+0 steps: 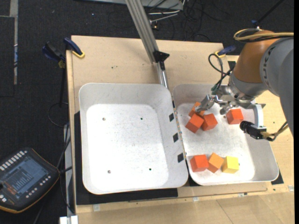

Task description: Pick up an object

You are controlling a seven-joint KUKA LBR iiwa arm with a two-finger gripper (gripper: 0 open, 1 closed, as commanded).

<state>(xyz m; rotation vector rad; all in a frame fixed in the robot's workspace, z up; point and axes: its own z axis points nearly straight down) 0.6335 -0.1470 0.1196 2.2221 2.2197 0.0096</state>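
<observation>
The right bin (261, 167) holds several small blocks. A cluster lies near its far end: two red-orange blocks (195, 123) (210, 121) side by side, a small orange one (193, 110) just behind them, and another red-orange block (234, 116) to the right. Near the front edge sit a red-orange block (200, 163), an orange block (216, 162) and a yellow block (231, 164) in a row. My gripper (214, 107) hangs over the far cluster, open, its fingers spread above the blocks with nothing between them.
The left bin (88, 97) sits beside the right one, with black clips along the shared wall. A metal pole (145, 27) slants in from the top. A teach pendant (23, 176) lies off the bench at lower left.
</observation>
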